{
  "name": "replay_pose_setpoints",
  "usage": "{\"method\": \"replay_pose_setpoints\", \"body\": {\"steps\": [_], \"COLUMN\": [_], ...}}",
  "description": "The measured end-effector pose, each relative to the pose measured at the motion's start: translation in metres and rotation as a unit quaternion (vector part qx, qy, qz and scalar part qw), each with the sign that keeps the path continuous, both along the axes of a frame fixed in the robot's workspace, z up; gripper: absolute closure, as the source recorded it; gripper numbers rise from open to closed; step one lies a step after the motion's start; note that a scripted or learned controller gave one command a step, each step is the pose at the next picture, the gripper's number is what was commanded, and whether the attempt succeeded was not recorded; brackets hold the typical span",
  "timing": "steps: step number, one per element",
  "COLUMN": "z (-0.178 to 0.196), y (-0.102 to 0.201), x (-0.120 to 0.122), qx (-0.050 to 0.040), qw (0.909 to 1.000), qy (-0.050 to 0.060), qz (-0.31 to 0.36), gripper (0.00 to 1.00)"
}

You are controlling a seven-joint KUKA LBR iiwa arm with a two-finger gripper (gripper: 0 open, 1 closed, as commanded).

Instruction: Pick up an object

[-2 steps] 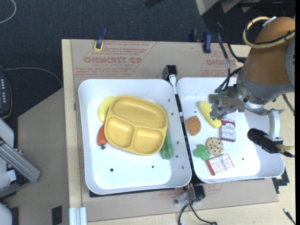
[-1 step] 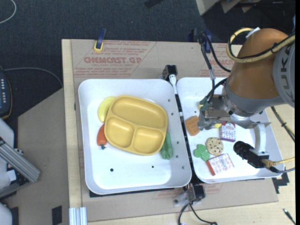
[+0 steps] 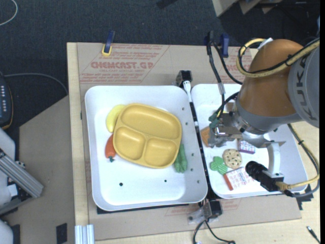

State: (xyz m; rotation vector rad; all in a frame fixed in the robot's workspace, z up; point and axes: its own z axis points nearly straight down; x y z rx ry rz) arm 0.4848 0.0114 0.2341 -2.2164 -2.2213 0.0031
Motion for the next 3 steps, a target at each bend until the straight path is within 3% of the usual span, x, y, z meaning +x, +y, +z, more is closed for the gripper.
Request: {"method": "replay_pose_setpoints", "body": {"steps": [1,2,3], "z": [-0.011,-0.015,-0.018], "y": [-0.007,0.009,0.006], "x": [-0.010,-0.002,-0.002], "qx": [-0.0002,-0.0005,-0.0004], "qw": [1.0000,1.0000,1.0000], "qy": [0.000,-0.002,-0.001], "qz": [-0.002,0.000,-0.001], "gripper": [1.00,1.00,1.00]}}
